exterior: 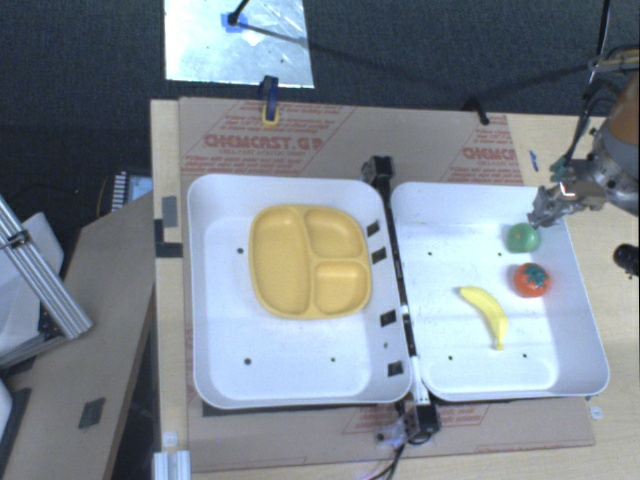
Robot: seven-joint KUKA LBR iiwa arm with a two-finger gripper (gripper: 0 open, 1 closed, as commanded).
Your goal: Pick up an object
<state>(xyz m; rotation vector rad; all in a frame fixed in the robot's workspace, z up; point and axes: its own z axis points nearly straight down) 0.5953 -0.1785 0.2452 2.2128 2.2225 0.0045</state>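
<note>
Three small items lie in the right bin: a green ball, a red tomato-like fruit w/ a green top, and a banana. Ball sits near the bin's far right corner; tomato is just beside it, toward the near side; banana lies a bit further in, toward the bin's middle, at a slant. All three rest on the bin floor.

End effector hangs right above the ball, just at its upper right edge, maybe touching it; can't tell how far open it is, and nothing is seen gripped in it. Arm comes in from the right edge, grey w/ an orange patch up top.

Left bin holds a yellow tray w/ three compartments, approx centred. Both bins sit side by side on a brown board w/ red print, on the table. A shiny sheet lies on the dark floor beyond the table.
</note>
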